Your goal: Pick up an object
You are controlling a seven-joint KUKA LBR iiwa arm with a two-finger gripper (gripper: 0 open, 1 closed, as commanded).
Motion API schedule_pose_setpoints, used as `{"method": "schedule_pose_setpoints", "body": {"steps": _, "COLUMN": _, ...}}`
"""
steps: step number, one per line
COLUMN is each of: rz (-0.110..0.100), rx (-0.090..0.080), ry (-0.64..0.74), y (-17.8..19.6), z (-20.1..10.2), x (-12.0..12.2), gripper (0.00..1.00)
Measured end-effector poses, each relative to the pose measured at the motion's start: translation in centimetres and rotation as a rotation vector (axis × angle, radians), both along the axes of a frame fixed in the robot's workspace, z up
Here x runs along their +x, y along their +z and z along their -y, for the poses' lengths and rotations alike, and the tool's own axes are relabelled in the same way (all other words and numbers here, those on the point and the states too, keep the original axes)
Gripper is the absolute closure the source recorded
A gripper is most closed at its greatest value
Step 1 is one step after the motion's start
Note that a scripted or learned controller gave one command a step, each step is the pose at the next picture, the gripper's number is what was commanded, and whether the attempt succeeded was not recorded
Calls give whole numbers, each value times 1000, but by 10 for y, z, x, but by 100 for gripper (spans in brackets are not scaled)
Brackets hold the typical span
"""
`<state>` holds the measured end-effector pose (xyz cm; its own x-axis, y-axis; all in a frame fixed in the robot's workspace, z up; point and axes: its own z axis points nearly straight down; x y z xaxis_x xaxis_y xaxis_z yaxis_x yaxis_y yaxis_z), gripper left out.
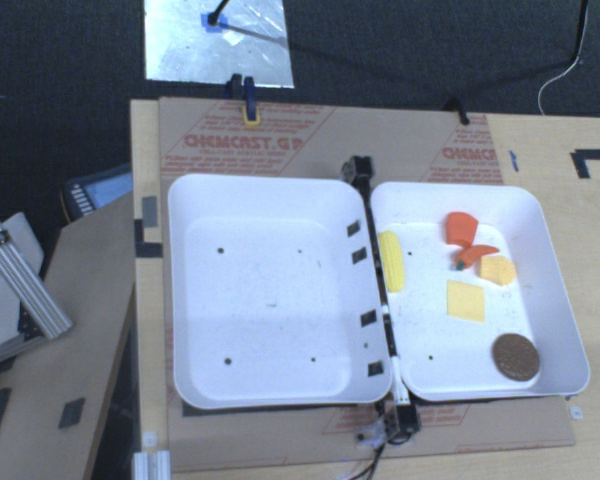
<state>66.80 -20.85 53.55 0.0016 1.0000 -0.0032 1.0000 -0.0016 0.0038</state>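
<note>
- You've got every candidate in the right bin (555, 268): corn cob (391, 260), orange piece (461, 228), yellow square slice (467, 300), brown round cookie (516, 356).
- Gripper state: can't tell.
- Corn lies against the bin's left wall, long axis running near-to-far.
- Cookie sits in the near right corner, closest to the arm's entry side; likely the easiest reach.

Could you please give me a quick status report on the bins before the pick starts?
Right bin holds corn cob, orange piece, yellow square, brown disc. All lying loose, spaced apart. Nothing picked yet.
</note>
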Motion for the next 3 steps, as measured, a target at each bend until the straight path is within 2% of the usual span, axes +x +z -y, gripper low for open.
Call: {"method": "schedule_pose_setpoints", "body": {"steps": 3, "rz": -1, "rx": 1, "ry": 6, "y": 0, "z": -3, "x": 1, "gripper": 100}}
